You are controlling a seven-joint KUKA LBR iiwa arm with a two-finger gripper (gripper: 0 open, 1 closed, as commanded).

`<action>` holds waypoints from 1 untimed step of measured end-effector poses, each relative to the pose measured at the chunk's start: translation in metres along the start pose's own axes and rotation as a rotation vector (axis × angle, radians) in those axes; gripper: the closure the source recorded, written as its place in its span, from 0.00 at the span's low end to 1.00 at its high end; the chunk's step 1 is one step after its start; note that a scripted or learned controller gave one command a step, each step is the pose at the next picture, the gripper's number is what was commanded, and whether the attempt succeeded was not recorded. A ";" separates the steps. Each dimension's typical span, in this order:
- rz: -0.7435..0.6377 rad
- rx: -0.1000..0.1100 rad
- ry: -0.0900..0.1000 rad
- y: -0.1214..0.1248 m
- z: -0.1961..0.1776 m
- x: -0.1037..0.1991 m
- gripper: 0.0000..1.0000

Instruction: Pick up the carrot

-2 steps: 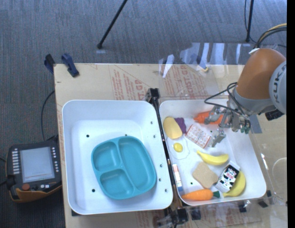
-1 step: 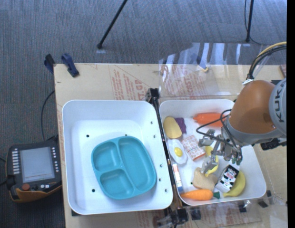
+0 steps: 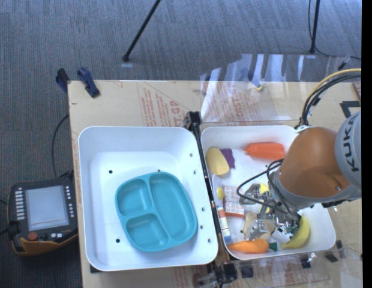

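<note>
Brown worktop (image 3: 144, 104) carries two white bins. The left bin (image 3: 90, 161) holds a blue divided plate (image 3: 156, 210). In the right bin (image 3: 327, 233), the hand (image 3: 265, 216) hangs low just above the carrot (image 3: 249, 246), which lies by the near wall beside a banana (image 3: 299, 236); I cannot tell the hand's spread.

Bright, even overhead light; window-like glare streaks the counter (image 3: 174, 104) at its far right edge; focus slightly soft.
</note>
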State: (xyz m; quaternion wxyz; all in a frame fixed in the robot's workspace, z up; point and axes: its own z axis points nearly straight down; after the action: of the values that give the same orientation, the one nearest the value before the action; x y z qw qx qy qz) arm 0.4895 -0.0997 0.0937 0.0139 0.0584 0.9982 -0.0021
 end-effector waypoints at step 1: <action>-0.004 -0.001 -0.002 0.002 -0.009 -0.002 1.00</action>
State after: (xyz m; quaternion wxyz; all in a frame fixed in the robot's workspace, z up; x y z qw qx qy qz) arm 0.4915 -0.0981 0.1026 0.0150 0.0563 0.9983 -0.0017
